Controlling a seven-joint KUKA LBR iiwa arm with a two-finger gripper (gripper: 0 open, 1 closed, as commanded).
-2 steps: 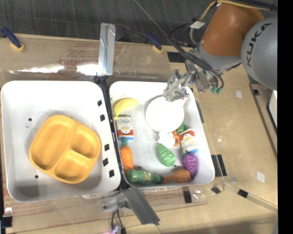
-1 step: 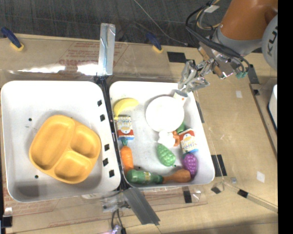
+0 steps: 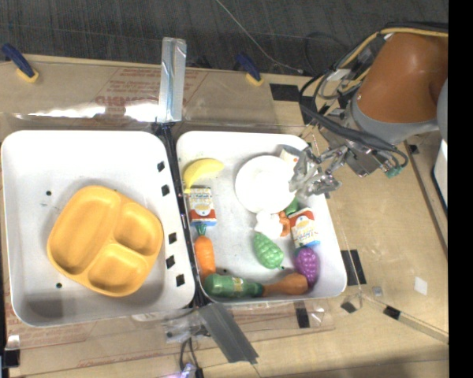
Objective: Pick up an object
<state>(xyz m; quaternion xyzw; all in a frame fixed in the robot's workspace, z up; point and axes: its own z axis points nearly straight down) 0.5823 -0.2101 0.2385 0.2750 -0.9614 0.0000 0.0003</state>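
White plastic bins sit side by side on the worktop (image 3: 426,290). The left bin (image 3: 24,164) has just one thing in it, a yellow divided tray (image 3: 104,239) lying flat toward the middle. The right bin (image 3: 331,270) is where all the clutter is: a banana (image 3: 201,169) in the far left corner, a small carton (image 3: 201,209) right below it, then a carrot (image 3: 204,253) along the left wall. Along the near wall there's a green bottle-ish thing (image 3: 230,287) end to end with an orange-brown piece (image 3: 288,284). A white round plate (image 3: 262,183) takes up the far middle, and near it sit a green bumpy fruit (image 3: 267,250), a purple grape bunch (image 3: 307,263) and another little carton (image 3: 303,230) packed close together. The gripper (image 3: 314,173) hangs over the far right part of that bin, just at the plate's right edge, with metal fingers pointing down; honestly can't tell how wide they're set, and I don't see anything between them.
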